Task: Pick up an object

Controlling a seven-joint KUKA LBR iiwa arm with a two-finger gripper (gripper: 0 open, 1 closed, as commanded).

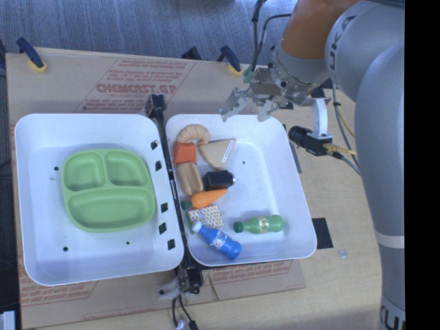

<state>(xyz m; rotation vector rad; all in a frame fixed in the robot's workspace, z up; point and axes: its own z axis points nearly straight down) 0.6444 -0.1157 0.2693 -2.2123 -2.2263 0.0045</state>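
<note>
From the camera view, the gripper [249, 108] hangs over the far rim of the right bin [297, 205], its two fingers spread apart with nothing between them — one finger [232, 106] pointing toward the left, the other [265, 111] nearer the arm. Everything worth picking lies in that right bin, on the near-left side of the jaws: a croissant [192, 133] and a wedge of sandwich [218, 151] closest, just beyond the fingertips toward the camera, then an orange block [185, 154], a black object [218, 179], a carrot [208, 199], and farther down a green bottle [260, 225] and a blue bottle [218, 240]. The sandwich wedge looks the nearest candidate — its long edge runs roughly from the bin's far side toward the middle, slanted, so the jaws would probably need to close across its shorter width. The left bin [31, 191] holds a green divided plate [108, 189], well apart from the gripper.
</note>
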